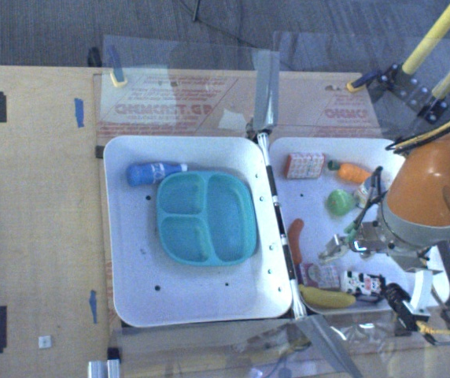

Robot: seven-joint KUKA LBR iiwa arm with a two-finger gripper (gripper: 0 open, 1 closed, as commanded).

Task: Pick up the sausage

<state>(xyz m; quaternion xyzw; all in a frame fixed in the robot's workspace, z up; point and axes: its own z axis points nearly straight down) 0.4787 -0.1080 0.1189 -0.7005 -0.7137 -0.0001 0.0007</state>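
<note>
The arm (pixel 429 191) runs off the right edge and covers the right bin's (pixel 319 144) far side, the carrot's (pixel 354 172) end hides behind a cable, and the label on that small packet (pixel 364 282) is too tiny to read.

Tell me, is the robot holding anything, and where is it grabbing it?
Nothing. The tool hangs open over the right bin, beside the sausage, with nothing between its fingers.

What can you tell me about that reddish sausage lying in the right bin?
The sausage is a slim, smooth, reddish-brown link, slightly curved, plastic-looking like a toy. It lies flat on the floor of the right bin, lengthwise beside its left wall. The end effector is to its right, apart from it.
</note>
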